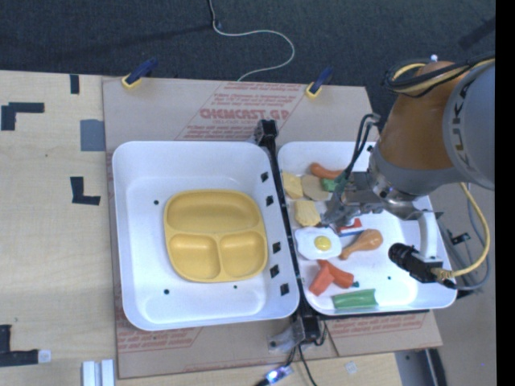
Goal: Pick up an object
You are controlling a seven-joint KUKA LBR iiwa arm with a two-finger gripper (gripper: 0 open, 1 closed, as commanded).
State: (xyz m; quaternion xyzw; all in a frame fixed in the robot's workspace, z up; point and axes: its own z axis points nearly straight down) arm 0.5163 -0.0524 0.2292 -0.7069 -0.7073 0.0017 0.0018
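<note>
Lowest in the right bin (451, 296), nearest the camera, lies a green vegetable piece (354, 299), with orange carrot pieces (330, 278) just above it. Further up sit a fried egg (319, 244), a drumstick (362, 242) just right of the egg, and pale yellow pieces (306, 212) above it. The gripper (336, 213) is low among these toys, just above the egg; whether it is open or closed cannot be told, and nothing is visibly lifted, so the pick looks not yet done. Left of the egg, the other bin (129, 215) holds a yellow divided plate (216, 235). Cardboard (241, 111) beyond the bins carries red print, apparently "CHEMCAST GP". Letters "KU" show on the arm (459, 127).
</note>
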